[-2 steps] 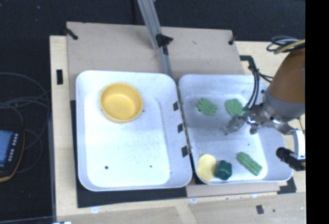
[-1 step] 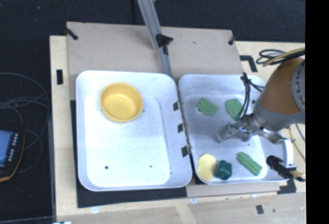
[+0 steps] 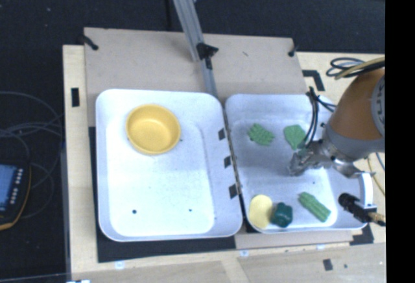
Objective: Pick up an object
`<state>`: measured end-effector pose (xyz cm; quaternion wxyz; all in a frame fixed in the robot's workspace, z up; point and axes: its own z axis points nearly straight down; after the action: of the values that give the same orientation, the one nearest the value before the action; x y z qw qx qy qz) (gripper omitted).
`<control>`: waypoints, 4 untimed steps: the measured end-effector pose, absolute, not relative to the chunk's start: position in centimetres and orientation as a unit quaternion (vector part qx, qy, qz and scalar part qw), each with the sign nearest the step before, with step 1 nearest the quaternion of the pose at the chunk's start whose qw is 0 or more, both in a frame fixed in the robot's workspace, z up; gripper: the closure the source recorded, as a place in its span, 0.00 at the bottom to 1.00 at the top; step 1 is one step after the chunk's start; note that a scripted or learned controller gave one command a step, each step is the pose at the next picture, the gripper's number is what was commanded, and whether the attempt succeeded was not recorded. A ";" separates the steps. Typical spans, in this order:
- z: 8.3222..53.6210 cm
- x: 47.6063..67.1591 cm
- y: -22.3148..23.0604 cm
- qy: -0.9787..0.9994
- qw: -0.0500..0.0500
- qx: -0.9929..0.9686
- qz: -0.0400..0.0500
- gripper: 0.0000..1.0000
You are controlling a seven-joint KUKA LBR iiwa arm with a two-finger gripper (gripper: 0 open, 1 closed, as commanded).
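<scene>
Five small pieces lying loose in the right bin (image 3: 269, 174), none of them raised off its floor: a green block (image 3: 261, 135) at the far left, a second green block (image 3: 295, 135) to its right, a long green piece (image 3: 314, 206) near the front right, and a pale yellow disc (image 3: 260, 209) touching a dark teal lump (image 3: 282, 215) at the near edge. Sitting alone in the left bin (image 3: 107, 171), toward its far side, a yellow bowl (image 3: 153, 128). Judged from this, hardly begun: nothing picked, only the approach made, with closing and lifting left to do. Gripper (image 3: 301, 163) low over the bare middle of the right bin, just on the near side of the second green block and apart from the other pieces; probably aimed at that block, though only a guess. Cannot tell whether released or clenched, the tip being small, grey and blurred against the white floor; nothing seen held in it. Also hard to judge: touching the floor or hovering above it. Right part of the bin covered by the arm (image 3: 360, 116), itself cut off at the right of the view. True shapes of the green pieces too small to make out.
</scene>
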<state>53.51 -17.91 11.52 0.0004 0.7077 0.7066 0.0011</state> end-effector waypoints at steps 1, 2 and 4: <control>16.6 53.4 -19.0 0.707 0.002 0.708 0.001 1.00; 22.9 53.8 -19.1 0.707 0.003 0.707 0.002 1.00; 27.3 55.9 -14.6 0.708 0.000 0.706 0.000 1.00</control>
<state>55.87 -14.58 27.32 0.0004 0.7060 0.7082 0.0003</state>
